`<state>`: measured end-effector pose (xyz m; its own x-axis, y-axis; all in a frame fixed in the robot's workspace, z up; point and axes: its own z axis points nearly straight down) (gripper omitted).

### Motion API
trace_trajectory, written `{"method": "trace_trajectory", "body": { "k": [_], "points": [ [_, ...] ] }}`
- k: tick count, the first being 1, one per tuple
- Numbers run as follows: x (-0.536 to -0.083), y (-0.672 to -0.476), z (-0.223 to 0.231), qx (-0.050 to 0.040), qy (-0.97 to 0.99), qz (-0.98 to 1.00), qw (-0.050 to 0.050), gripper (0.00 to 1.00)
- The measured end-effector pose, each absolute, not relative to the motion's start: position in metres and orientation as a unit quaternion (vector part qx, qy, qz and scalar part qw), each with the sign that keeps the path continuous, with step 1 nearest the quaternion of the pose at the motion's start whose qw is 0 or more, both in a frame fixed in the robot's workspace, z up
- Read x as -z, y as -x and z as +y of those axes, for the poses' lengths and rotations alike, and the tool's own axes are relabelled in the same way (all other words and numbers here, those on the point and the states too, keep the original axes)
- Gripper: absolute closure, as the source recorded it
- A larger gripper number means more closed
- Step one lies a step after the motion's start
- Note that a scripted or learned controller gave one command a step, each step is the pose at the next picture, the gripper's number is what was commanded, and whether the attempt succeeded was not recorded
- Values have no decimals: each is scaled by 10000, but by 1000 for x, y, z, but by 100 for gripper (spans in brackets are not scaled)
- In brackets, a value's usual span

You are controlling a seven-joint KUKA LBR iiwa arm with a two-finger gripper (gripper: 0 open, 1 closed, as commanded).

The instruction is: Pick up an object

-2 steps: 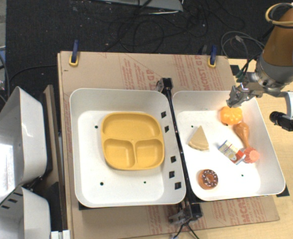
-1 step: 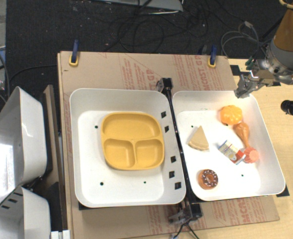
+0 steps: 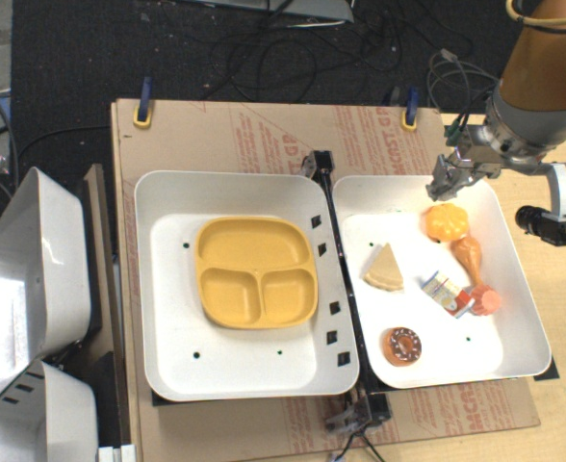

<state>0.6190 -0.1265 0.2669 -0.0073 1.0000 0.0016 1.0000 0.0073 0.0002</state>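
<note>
Cardboard-topped bench point(image 3: 264, 123), two white bins | gripper point(image 3: 445, 183) over right bin point(image 3: 524, 354) far rim, finger state not discernible | nearest: orange lump point(image 3: 445, 222) just below-left, touching drumstick point(image 3: 470, 254) | also one wedge point(image 3: 384, 269), one wrapped item point(image 3: 444, 292), one doughnut point(image 3: 401, 346) | left bin point(image 3: 158, 354): one yellow tray point(image 3: 257, 270)

Fixed overhead camera, slanted downward, moderately far, both white bins point(image 3: 158, 287) within frame

Open floor point(image 3: 403, 229) beside wedge point(image 3: 383, 269)
</note>
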Motion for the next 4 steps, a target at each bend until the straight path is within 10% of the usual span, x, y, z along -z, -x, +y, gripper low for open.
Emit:
{"method": "trace_trajectory", "body": {
  "k": [4],
  "points": [
    [-226,-535,52,-9,7044,-7098,20,100]
  ]
}}
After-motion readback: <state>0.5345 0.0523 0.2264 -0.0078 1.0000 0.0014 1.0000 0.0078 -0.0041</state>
